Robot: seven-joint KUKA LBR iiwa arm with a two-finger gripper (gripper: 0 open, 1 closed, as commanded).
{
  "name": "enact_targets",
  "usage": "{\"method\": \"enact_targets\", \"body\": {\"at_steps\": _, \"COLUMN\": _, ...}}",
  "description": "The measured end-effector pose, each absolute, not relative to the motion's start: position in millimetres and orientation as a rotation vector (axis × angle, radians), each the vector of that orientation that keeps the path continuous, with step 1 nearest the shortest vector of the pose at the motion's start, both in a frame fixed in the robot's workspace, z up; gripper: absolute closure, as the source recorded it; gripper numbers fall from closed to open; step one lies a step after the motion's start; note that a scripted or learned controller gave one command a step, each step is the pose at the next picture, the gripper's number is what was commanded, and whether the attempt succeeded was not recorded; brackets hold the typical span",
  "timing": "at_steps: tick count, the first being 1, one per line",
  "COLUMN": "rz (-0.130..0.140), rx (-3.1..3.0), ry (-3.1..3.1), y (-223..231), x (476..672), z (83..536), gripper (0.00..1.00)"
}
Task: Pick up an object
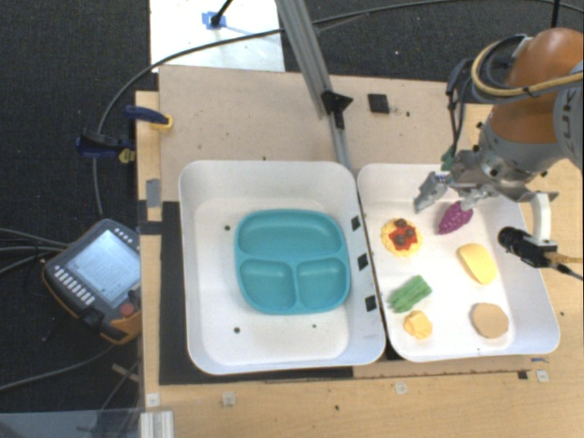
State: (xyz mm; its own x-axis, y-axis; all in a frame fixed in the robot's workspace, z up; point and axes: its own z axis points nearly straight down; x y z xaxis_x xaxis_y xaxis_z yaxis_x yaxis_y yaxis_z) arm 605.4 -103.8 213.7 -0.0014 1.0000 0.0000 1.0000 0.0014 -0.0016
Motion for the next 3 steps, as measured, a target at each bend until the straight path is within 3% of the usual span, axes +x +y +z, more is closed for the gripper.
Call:
{"method": "enact_targets", "body": {"at_steps": 2, "rz": 0.002, "rx": -2.22, "ry": -2.221, "y": -115.4, "x": 590.7, "z": 113.4, "gripper": 0.0}}
{"method": "enact_targets", "body": {"at_steps": 3, "rz": -0.003, "rx": -2.223, "ry": -2.224, "y": -115.1, "x": 592.1, "z": 126.7, "gripper": 1.0}}
